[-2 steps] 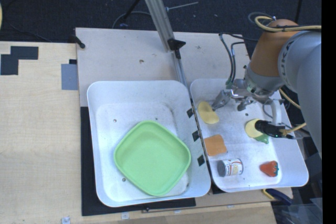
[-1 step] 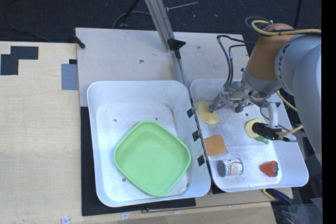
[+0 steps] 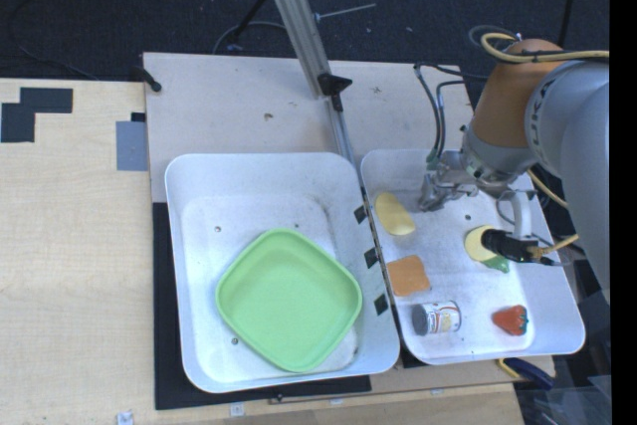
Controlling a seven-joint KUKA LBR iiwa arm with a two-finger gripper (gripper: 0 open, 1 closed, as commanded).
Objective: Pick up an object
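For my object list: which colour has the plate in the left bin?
Light green; the plate shows clearly in the camera view.

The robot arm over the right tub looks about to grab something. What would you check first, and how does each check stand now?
1. Gripper over the right bin: ok.
2. Object between its fingers: cannot tell.
3. Nearest target, the pale yellow piece, lying unobstructed: ok.
4. Orange slab, small can and red strawberry apart from each other: ok.
5. Green plate lies in the left bin, away from the arm: ok.
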